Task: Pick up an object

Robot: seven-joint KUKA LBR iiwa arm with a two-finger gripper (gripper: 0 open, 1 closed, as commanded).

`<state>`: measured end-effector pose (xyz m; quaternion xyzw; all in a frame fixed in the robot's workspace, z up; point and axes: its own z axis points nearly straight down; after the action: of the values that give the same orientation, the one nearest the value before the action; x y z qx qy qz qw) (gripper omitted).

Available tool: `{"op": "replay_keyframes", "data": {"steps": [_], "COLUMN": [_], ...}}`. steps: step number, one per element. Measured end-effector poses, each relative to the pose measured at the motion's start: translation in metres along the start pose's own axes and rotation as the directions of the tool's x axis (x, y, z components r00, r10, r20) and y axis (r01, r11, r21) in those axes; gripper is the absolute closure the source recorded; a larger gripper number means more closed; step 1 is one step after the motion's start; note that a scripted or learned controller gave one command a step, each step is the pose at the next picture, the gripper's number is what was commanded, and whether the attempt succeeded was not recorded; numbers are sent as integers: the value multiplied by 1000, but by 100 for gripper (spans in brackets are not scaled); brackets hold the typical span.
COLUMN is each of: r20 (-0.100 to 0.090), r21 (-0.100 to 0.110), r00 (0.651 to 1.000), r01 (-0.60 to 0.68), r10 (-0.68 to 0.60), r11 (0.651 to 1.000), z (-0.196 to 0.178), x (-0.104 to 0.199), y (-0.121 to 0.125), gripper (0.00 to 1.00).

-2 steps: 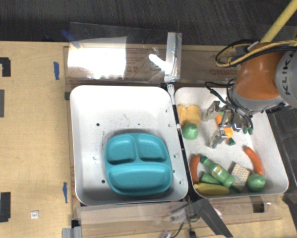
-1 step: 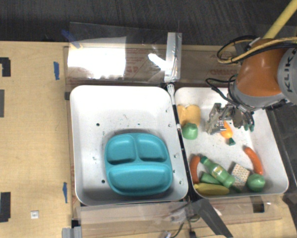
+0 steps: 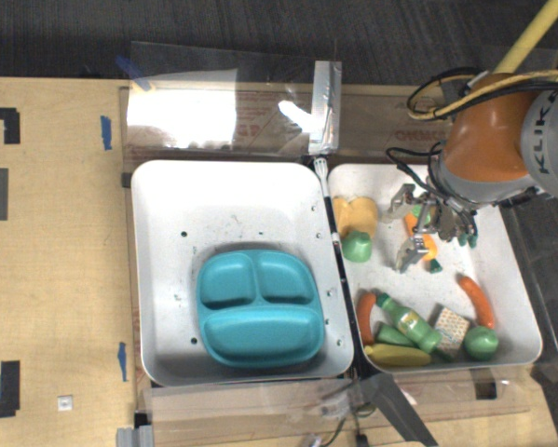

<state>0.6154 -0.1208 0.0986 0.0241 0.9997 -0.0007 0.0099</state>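
My gripper [image 3: 407,224] hangs low in the right bin [image 3: 525,319], near its back middle. It is open, and one grey fingertip [image 3: 401,197] shows well apart from the other. A small orange carrot with a green end [image 3: 428,247] lies right under the wrist, partly hidden. I cannot tell whether the fingers touch it. To the gripper's left sit a yellow-orange cup [image 3: 356,214] and a green round piece [image 3: 357,246].
At the front of the right bin lie an orange sausage [image 3: 366,313], a green bottle [image 3: 406,324], a banana [image 3: 397,354], a waffle piece [image 3: 451,322], a green ball [image 3: 482,343] and a red chili [image 3: 475,298]. The left bin [image 3: 157,203] holds a teal divided plate [image 3: 258,307].
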Motion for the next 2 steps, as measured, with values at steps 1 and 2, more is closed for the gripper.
{"op": "replay_keyframes", "data": {"steps": [1, 2], "r20": [5, 3], "r21": [1, 0], "r00": [1000, 1000], "r01": [0, 0], "r10": [0, 0], "r11": [1000, 1000], "z": [-9, -8], "x": [-2, -2], "y": [0, 0], "gripper": [100, 0]}}
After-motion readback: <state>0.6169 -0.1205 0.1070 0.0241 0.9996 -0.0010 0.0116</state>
